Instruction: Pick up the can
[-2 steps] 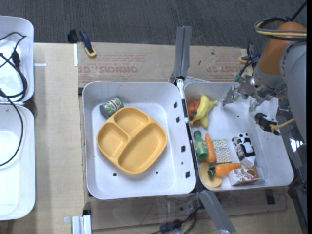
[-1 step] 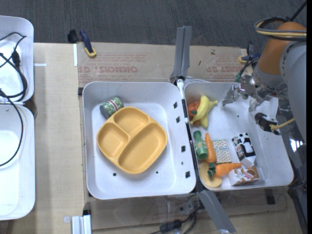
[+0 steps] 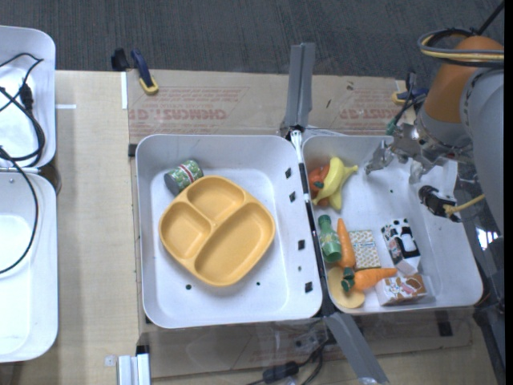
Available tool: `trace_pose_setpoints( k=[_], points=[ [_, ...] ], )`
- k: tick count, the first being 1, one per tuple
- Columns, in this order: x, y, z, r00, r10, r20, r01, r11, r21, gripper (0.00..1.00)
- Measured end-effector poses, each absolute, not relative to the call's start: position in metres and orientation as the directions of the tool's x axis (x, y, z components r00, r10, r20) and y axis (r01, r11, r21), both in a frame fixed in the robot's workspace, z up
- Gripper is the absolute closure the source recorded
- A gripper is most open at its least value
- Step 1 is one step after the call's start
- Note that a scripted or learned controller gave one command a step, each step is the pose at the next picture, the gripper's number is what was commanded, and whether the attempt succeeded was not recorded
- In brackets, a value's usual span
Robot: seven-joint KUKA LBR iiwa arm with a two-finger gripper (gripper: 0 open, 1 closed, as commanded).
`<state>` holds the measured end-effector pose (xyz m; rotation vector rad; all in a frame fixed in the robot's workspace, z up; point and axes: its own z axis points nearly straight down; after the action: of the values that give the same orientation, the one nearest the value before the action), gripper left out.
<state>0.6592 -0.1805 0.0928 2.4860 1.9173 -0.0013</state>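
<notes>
while the can [image 3: 183, 175] lies on its side in the upper left corner of the left bin [image 3: 152, 239], tucked against the rim of the yellow divided plate [image 3: 216, 229], we see the gripper [image 3: 398, 160] hanging over the back of the right bin [image 3: 461, 283], well apart from it. we cannot tell how its jaws stand, as the slanted view leaves them too small and cluttered to read.

we judge the can to be small, stiff and fairly light, with smooth round walls that may roll or slip. lying down, it is probably best taken across its curved body near the middle, with the jaws square to its long axis; the plate edge just beside it leaves little room on that side, so a finger could catch the plate.

the can's label is green and pale, but its writing is too small for us to read. red print on the cardboard [image 3: 208, 111] under the bins appears upside down and is not clearly legible. a black-and-white carton [image 3: 398, 241] and a snack packet [image 3: 403, 289] lie in the right bin, their text unreadable.
</notes>
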Motion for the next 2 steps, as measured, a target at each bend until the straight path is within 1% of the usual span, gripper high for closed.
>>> trace_pose_setpoints(
  k=[1, 2],
  points=[
    [0.622, -0.16, 0.092, 0.504, 0.864, -0.002, 0.864, -0.504, -0.002, 0.0],
    [0.59, -0.153, 0.091, 0.638, 0.77, -0.002, 0.77, -0.638, -0.004, 0.0]
  ],
)
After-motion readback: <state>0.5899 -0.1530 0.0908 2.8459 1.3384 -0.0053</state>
